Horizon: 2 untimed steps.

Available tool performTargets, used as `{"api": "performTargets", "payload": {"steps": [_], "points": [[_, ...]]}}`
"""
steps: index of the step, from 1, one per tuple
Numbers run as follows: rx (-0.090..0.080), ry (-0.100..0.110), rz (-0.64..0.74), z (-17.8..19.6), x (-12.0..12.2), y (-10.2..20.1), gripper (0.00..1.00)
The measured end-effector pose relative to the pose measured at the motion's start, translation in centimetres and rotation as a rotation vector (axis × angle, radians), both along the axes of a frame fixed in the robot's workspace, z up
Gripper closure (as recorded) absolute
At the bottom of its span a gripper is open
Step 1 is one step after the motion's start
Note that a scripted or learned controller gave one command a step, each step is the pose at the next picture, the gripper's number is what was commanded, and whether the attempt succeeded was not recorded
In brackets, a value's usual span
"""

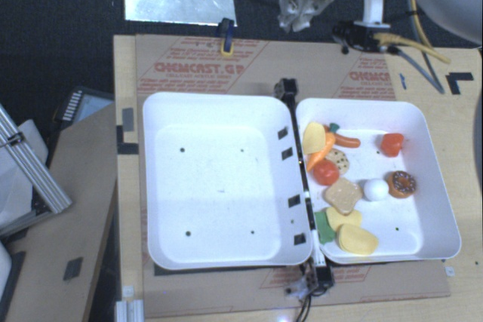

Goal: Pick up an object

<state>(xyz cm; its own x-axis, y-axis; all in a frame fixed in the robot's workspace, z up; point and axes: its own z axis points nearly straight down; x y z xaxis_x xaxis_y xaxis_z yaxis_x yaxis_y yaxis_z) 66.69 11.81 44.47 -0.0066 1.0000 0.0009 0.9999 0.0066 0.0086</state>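
Tool high above bench's far edge, grip state unclear. Toys crowd right bin near divider; left bin open.

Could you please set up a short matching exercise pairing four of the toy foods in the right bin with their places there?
Things:
1. white ball
2. doughnut
3. toast slice
4. yellow piece

Places:
A. nearest the bin's front edge
B. just left of the white ball
C. between toast slice and doughnut
D. right of the white ball

Pairs: 1-C, 2-D, 3-B, 4-A

Gripper raised (fingers apparently parted)
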Motion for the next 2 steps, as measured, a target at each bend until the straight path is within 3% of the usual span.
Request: {"api": "performTargets", "payload": {"steps": [1, 2], "points": [[-0.001, 0.019, 0.001, -13.4, 0.0, 5.2, 1.0], [0.002, -0.005, -0.001, 1.0, 0.2, 4.9, 1.0]]}}
